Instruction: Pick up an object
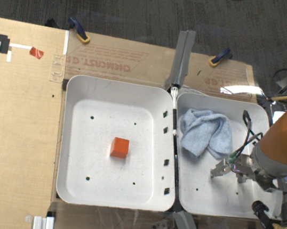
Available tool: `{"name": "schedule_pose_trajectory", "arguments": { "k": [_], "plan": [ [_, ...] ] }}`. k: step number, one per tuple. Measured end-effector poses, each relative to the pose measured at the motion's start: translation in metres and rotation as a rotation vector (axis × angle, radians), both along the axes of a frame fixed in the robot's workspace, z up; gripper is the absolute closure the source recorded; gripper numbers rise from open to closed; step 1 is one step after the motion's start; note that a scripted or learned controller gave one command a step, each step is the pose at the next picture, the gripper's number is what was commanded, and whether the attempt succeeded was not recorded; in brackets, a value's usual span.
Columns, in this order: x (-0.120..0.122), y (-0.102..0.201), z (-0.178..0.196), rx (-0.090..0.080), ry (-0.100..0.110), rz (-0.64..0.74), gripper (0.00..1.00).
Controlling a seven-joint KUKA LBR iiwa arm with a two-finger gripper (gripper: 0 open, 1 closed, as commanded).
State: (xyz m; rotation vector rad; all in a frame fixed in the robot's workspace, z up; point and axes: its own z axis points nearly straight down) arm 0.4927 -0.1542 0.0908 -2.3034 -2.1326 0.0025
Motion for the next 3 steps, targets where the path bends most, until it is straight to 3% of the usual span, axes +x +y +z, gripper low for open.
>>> {"name": "schedule_pose_trajectory", "arguments": {
  "k": [1,2,3],
  "plan": [
    [0.064,0.004,0.001,-0.001,-0.003,0.287,0.0],
    [0.064,0.003,0.01,-0.002,-0.004,0.283,1.0],
    [0.1,0.042,0.121,-0.003,-0.001,0.057,1.0]
  ]
}}
